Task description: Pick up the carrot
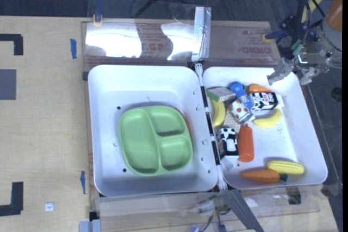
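Two shallow white bins are seen side by side on the bench. In the left bin [103,117] a green divided plate [156,139] is laid. The carrot [262,175] is found near the 6 o'clock edge of the right bin [304,133], lying flat, its green end touching an ear of yellow corn [285,167] at its 2 o'clock. An upright orange bottle-like item [246,143] is set at the carrot's 11 o'clock. A clutter of toys is gathered toward the bin's 11 o'clock, among them a banana [269,119], a blue ball [236,87] and cow-patterned cartons. The gripper [291,72] is held over the bin's 1 o'clock corner, well apart from the carrot; its fingers appear spread with nothing between them, though the view is blurred there.
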### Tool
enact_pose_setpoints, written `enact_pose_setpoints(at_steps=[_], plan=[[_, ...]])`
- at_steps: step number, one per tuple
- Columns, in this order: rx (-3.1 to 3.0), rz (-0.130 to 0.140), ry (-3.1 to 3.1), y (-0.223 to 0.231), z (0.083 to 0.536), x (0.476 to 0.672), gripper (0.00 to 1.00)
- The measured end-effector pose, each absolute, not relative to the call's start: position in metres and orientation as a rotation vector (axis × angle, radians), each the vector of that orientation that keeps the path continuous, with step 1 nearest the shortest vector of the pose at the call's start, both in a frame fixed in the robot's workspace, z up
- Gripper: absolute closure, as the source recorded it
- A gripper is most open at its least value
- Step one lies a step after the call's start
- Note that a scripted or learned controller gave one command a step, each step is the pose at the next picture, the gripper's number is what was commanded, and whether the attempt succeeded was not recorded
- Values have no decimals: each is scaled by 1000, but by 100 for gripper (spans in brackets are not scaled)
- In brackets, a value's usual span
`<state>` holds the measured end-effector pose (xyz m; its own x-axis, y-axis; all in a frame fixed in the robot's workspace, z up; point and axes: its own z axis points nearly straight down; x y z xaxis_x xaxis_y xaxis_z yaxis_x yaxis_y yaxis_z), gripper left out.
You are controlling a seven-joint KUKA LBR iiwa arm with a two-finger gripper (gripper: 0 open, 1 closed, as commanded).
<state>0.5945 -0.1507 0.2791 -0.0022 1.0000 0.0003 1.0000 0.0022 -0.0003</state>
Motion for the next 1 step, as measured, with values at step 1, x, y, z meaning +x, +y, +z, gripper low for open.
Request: enact_pose_setpoints(at_steps=[1], plan=[[-1479,-2,-2773,-175,170,578,0]])
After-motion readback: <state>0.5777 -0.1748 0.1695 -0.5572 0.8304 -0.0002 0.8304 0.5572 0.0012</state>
